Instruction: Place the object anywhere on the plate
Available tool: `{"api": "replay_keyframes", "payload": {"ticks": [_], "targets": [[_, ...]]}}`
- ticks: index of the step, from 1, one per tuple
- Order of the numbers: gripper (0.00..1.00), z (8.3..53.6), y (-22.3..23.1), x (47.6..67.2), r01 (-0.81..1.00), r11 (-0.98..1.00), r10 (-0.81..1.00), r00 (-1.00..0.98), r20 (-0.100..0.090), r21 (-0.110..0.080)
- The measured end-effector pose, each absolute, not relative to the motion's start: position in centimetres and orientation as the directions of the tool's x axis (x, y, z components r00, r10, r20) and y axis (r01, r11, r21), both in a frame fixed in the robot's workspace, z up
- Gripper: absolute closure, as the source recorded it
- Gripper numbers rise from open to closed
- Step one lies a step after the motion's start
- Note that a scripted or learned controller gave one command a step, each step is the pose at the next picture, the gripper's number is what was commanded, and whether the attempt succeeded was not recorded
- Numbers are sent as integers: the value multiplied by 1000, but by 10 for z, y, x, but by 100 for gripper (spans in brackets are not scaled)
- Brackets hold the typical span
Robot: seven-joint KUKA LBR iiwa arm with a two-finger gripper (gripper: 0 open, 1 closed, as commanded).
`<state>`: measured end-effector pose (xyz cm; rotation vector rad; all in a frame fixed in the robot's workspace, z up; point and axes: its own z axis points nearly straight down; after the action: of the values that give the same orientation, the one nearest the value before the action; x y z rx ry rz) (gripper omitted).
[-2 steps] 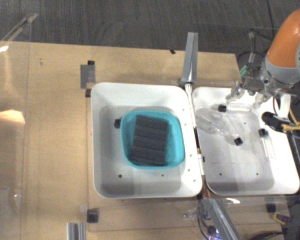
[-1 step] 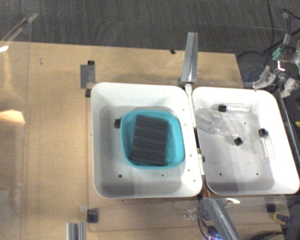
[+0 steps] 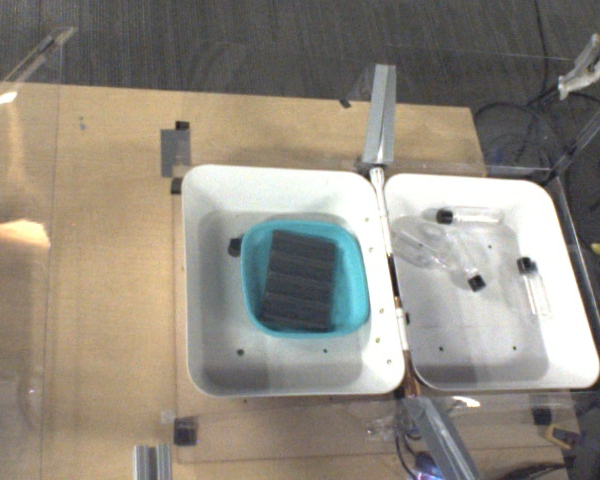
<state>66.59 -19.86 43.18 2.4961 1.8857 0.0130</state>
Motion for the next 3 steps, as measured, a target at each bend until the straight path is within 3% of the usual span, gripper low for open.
{"api": "replay_keyframes", "payload": {"ticks": [1,2,3], "targets": [[0,438,-199,575,920,-391,920,391,0,13],[0,437,-197,527,880,-475,880,475,1,12],[0,436,-194,503,832,-555,832,555,1,11]]}}
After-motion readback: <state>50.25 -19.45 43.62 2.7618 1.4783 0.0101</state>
